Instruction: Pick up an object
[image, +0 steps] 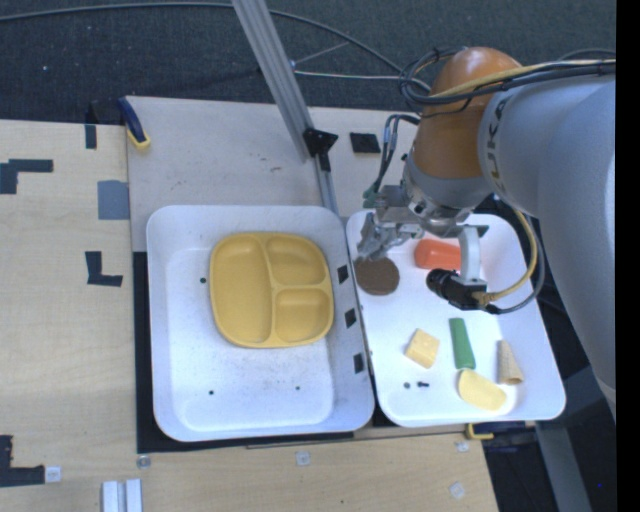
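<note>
My gripper (375, 243) hangs over the far left part of the right bin (535, 400), right above a brown round disc (378, 277) that lies on the bin floor. An orange block (437, 254) sits just to the right of the gripper. Nearer the front lie a pale yellow cube (422, 349), a green stick (461, 342), a yellow wedge (481, 391) and a tan cone (510, 363). Nothing shows between the fingers.
The left bin (165, 330) holds a yellow divided plate (271, 288). A metal post (290, 90) rises at a slant behind the bins. The arm's grey body and orange band (465, 110) cover the right bin's far right side. A black cable loops near the orange block.
</note>
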